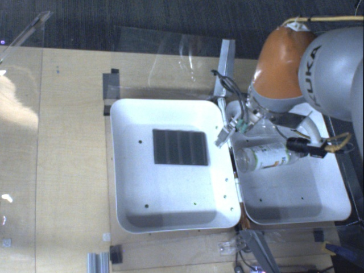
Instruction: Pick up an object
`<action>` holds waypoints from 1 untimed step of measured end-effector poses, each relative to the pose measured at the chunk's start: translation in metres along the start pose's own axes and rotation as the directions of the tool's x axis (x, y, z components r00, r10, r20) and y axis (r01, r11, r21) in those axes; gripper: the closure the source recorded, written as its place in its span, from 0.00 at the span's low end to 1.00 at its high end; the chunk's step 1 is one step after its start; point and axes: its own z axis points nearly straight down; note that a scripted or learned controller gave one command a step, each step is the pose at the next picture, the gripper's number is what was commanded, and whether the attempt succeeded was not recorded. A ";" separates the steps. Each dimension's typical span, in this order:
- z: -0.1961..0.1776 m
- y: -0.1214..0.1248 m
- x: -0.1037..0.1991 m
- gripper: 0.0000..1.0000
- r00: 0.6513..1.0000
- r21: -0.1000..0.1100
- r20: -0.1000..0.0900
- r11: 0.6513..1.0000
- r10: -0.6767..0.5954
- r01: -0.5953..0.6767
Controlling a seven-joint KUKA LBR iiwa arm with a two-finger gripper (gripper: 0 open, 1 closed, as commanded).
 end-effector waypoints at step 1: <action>0.002 -0.058 -0.028 0.00 0.977 0.004 0.000 0.977 0.215 -0.215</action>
